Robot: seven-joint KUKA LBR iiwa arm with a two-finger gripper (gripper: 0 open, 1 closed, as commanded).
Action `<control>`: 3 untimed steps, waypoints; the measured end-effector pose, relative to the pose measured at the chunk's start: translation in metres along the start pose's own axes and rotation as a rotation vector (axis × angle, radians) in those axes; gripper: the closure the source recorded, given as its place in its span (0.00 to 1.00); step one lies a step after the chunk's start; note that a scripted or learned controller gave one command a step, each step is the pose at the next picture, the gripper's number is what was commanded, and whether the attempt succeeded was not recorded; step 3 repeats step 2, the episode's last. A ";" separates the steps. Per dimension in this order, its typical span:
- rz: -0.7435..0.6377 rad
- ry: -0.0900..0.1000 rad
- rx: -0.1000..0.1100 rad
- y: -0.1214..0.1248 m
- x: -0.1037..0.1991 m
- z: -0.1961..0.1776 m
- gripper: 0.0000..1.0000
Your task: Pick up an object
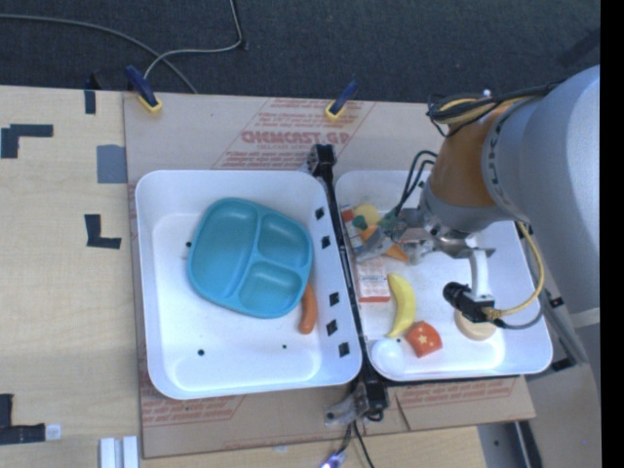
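Dark carpet lies behind a bench that carries a cardboard sheet and two white bins side by side. Left bin holds a blue tray with a carrot lying just beside its lower right edge. Right bin holds a banana, a red piece touching or nearly touching its lower end, a tan disc, a small carton and a cluster of small toys against the divider.

The arm enters from the right and hangs over the right bin. The gripper sits low at the cluster's edge, above the carton. Whether it is released or clenched cannot be told; its tips are lost among the clutter.

Judgement: the cluster and carton are the nearest candidates, directly beneath and slightly left of the gripper. The banana lies just below it, long axis running roughly top to bottom with a slight curve. No object is seen lifted; the pick is not yet done.
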State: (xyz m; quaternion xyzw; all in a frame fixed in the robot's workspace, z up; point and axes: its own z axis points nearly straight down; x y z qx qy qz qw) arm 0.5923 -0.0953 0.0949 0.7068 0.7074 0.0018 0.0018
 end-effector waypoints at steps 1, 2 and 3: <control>-0.003 0.004 0.000 0.032 -0.007 0.006 0.00; -0.002 -0.004 -0.004 0.033 -0.011 -0.006 1.00; -0.002 -0.004 -0.004 0.033 -0.011 -0.006 1.00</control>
